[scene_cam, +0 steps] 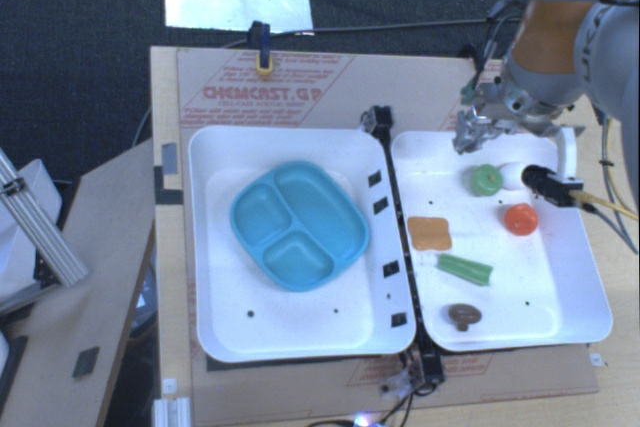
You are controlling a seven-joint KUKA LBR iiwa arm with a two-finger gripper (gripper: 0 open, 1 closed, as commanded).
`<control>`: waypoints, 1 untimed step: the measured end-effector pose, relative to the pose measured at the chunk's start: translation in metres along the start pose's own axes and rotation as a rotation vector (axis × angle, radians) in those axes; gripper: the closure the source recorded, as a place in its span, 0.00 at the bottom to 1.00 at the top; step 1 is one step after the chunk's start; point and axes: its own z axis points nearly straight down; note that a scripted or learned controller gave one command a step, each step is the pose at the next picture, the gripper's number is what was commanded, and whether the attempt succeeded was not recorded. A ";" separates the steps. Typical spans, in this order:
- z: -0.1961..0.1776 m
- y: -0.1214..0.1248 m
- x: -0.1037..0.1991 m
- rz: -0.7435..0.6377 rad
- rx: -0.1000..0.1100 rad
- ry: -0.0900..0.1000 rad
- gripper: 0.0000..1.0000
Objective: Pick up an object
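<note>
The board under the two bins carries red print, "CHEMCAST GP" (262, 94), readable along its far edge and repeated faintly elsewhere. Taking the black hinge-like divider (395, 225) between the bins as the landmark: to its left sits the left bin (225, 315) with a blue three-part plate (298, 223) in it. To its right, in the right bin (570, 310), lie an orange flat piece (430, 233) just beside the divider, a green stick (465, 268) a little farther out, a brown mushroom-like thing (463, 316) nearer the front, and a green round piece (486, 179) and a red one (520, 219) farther right. The gripper (470, 133) hangs over the right bin's far end, near the green round piece; whether its fingers are apart or together I cannot tell.
</note>
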 end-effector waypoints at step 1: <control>-0.052 0.008 0.008 -0.002 -0.001 0.000 1.00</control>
